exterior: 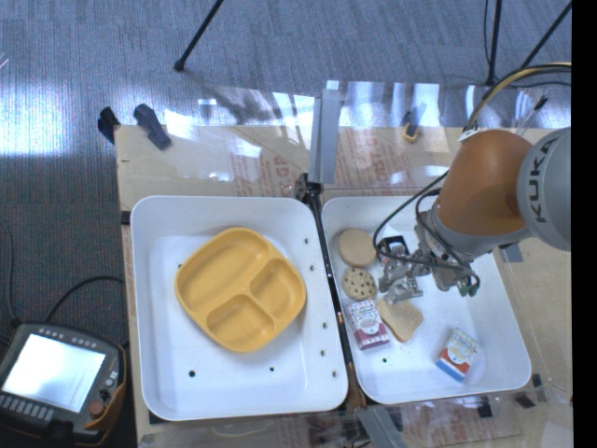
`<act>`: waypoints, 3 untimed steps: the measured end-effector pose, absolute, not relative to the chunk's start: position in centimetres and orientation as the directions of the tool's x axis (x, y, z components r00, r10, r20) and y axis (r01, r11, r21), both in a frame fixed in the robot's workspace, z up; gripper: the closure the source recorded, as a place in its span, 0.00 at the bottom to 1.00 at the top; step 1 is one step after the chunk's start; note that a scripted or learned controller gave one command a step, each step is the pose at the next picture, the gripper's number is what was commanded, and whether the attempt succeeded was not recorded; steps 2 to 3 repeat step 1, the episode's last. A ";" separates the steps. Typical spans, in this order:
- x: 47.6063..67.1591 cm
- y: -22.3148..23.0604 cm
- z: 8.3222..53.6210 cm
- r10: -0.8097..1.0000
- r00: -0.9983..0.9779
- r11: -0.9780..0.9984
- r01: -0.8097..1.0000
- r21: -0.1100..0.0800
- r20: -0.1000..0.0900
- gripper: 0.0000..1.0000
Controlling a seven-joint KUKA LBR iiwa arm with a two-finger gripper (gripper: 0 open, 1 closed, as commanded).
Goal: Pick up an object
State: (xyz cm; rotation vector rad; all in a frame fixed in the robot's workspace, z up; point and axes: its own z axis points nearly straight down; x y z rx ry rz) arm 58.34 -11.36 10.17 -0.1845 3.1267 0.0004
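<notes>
The right bin holds a round tan cookie, a speckled chocolate-chip cookie, a red and white packet, a slice of toast and a small carton with blue and orange print. My gripper hangs low in this bin, just above the toast's upper edge and right of the speckled cookie. Nothing shows between its fingers.
The left bin carries a yellow divided plate. A metal divider post stands between the bins at the back. A teach pendant lies on the floor at lower left. Cables loop beside the wrist.
</notes>
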 end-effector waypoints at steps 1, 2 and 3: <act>57.6 -6.9 18.9 -0.424 -0.906 0.906 -0.424 -0.001 -0.006 1.00; 57.6 -6.9 18.9 -0.424 -0.906 0.906 -0.424 -0.001 -0.006 1.00; 57.6 -6.9 18.9 -0.424 -0.906 0.906 -0.424 -0.001 -0.006 1.00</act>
